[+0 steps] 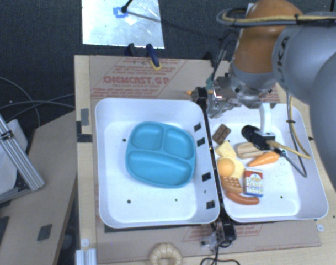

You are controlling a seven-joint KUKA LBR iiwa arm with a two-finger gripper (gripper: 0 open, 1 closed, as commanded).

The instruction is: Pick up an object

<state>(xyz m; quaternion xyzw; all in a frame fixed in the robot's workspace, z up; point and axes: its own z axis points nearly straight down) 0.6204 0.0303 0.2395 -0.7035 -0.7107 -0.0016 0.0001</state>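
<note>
The right bin [308, 195] holds crowded toy food: a chocolate piece [220, 132], cheese wedge [227, 149], orange [227, 166], sausage [242, 198], small carton [254, 182], bread roll [249, 149] and a carrot [263, 159] lying across, tip pointing right. The left bin [110, 203] holds a blue divided plate [160, 153]. The hand [218, 101] hovers over the right bin's far-left corner; whether it is open cannot be told.

A robotics lab, not a home or a kitchen. Shown by the industrial grey arm [305, 59] with its orange band [264, 32] and bundled cables, reaching over a table [63, 148] topped with cardboard sheets. Shown also by two shallow white bins [110, 164] set side by side, toy food [242, 173] and a blue divided plate [159, 153] as test pieces, loose wires on dark carpet [30, 43], and aluminium framing [10, 148] at left.
</note>
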